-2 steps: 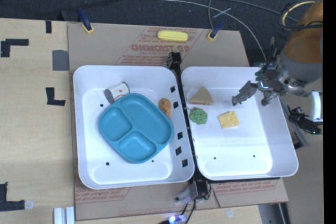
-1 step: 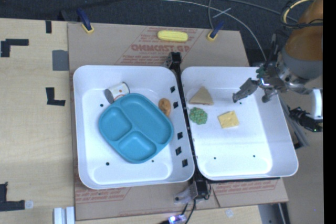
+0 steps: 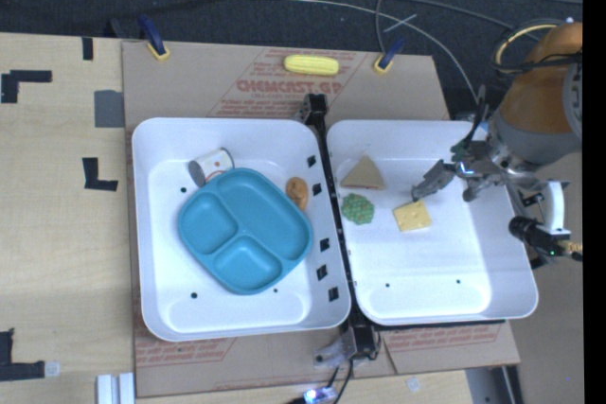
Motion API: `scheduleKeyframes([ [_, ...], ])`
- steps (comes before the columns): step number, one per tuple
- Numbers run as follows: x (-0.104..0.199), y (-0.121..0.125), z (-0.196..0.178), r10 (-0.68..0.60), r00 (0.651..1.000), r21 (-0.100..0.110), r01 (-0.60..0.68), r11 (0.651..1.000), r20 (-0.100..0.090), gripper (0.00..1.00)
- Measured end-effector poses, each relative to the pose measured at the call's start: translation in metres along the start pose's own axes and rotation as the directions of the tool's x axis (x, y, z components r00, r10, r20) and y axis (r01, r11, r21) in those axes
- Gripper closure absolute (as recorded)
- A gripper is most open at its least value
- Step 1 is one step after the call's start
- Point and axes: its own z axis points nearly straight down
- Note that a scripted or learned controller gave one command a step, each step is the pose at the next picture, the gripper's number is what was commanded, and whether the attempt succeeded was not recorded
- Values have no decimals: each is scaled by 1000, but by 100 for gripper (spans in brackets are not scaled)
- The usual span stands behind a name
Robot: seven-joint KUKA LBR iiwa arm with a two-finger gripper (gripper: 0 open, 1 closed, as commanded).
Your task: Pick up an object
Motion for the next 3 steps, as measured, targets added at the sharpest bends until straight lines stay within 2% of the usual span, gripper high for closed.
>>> scheduleKeyframes([
  [2,-4,-5,93,-1,1000,-7,1,1000,3,0],
  [3,-6,-3,76,-2,1000,-15,2,1000,5,100],
])
